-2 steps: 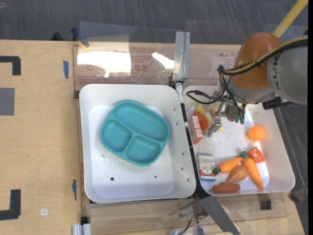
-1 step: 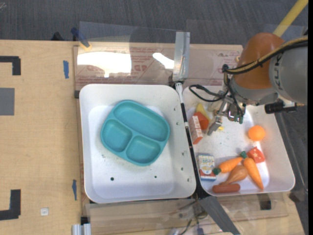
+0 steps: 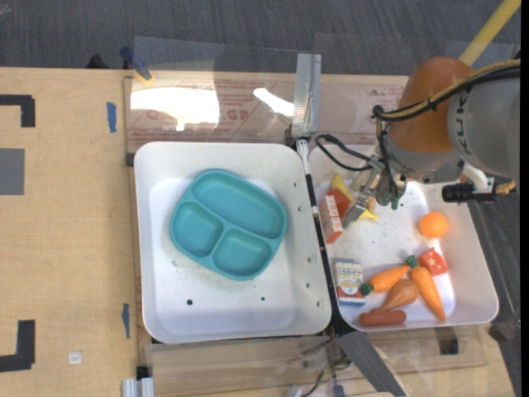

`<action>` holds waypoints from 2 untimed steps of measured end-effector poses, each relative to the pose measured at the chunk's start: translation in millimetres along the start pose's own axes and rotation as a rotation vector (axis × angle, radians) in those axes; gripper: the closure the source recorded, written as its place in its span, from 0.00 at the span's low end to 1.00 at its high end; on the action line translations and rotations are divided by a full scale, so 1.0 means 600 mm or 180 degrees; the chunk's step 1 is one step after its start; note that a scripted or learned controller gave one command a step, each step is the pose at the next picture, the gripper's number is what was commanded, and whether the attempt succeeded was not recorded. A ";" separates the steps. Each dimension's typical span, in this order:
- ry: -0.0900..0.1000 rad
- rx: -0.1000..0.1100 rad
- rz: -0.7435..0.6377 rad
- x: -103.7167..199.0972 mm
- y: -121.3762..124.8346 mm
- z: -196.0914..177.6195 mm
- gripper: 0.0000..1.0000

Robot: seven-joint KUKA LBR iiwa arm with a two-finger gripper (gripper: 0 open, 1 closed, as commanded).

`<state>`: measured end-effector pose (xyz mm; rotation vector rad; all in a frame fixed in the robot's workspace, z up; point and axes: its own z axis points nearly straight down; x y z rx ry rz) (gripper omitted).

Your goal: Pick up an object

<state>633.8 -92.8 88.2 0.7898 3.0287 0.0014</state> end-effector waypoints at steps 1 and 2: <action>-0.0025 -0.0004 -0.0011 -0.004 0.003 -0.018 1.00; -0.0002 -0.0008 0.0012 -0.004 0.091 -0.168 1.00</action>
